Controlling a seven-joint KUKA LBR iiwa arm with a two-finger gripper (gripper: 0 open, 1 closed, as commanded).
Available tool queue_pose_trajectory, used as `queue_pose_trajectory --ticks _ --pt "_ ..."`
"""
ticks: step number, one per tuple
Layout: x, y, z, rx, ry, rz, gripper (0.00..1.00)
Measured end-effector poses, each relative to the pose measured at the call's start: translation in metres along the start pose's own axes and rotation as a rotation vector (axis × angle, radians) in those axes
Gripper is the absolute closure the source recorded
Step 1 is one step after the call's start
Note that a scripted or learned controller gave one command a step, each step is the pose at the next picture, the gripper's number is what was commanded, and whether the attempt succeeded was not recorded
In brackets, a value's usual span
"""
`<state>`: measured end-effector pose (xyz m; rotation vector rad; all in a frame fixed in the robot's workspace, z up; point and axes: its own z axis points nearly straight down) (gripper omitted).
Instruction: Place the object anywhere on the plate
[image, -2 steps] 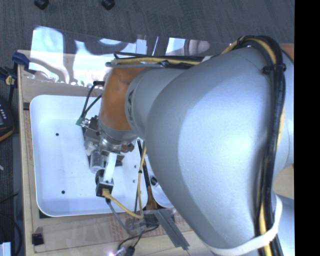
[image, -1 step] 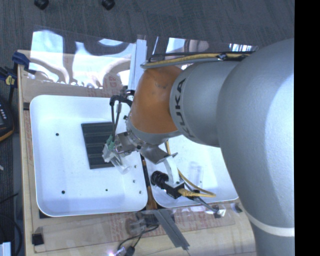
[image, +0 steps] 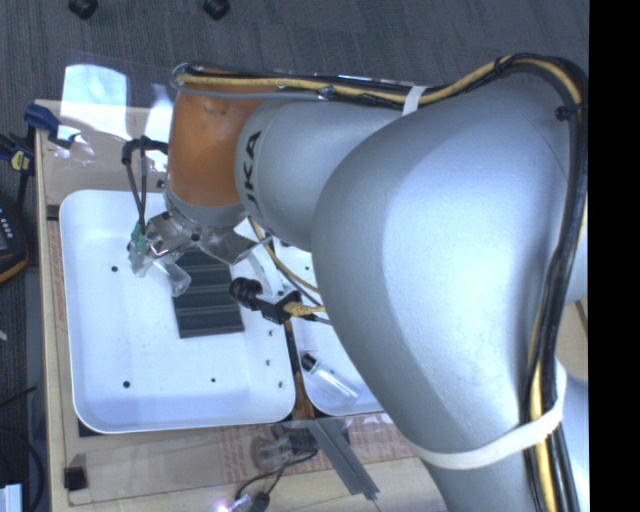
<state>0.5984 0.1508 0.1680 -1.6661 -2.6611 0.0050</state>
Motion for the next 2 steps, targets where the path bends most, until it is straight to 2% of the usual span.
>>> queue_pose_trajectory --ticks 1,2 --pt "-0.007 0.033 -0.010 -0.001 0.002 0.728 1.00" --pt "-0.061 0.023 -0.047 -0.003 0.001 0.472 1.00"
